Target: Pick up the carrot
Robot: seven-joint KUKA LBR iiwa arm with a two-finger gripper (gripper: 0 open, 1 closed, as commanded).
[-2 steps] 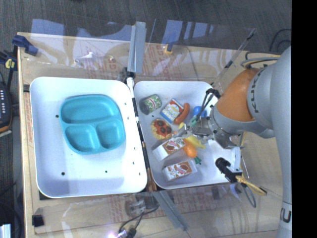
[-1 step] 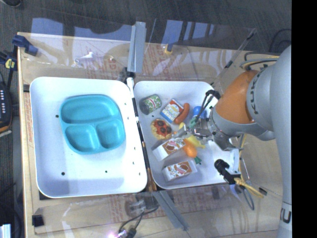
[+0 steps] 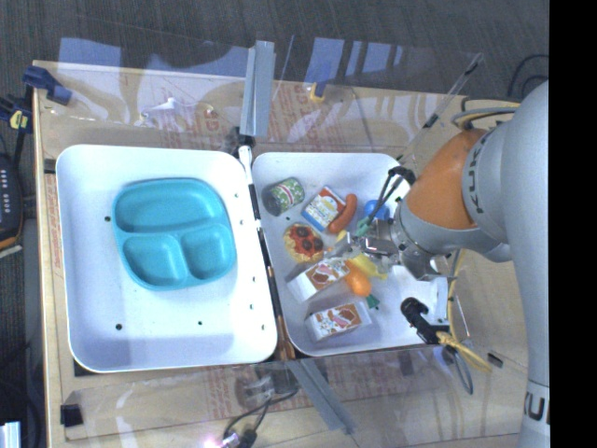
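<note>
**One offset matters: carrot sits at about 7 o'clock from the gripper, just beside it**

One arm, reaching in from 3 o'clock over the right bin [image 3: 280, 250]. The gripper [image 3: 371, 244] hangs low over the clutter in the middle of that bin. Jaw state: cannot tell, wrist body and clutter mask it.

The carrot [image 3: 360, 281] reads as the small orange piece in the lower middle of the right bin, with a yellow item [image 3: 366, 265] touching it at 12 o'clock. Nothing shows it between the jaws, so I count it as not held.

Long axis: looks like it runs roughly 11 to 5 o'clock, but the piece is short and partly covered, so low confidence.

Neighbours crowd it:
- snack packet [image 3: 326, 274] just beside at 9 o'clock
- second packet [image 3: 338, 320] near at 7 o'clock
- red sausage [image 3: 342, 213] well up at 12 o'clock, similar colour, wrong target

My read: next move needs a short shift toward 7 o'clock, jaws closing across the short axis. Risk is pinching the yellow item or a packet edge instead.

The left bin [image 3: 75, 250] holds a blue tray [image 3: 173, 227], not involved.
</note>
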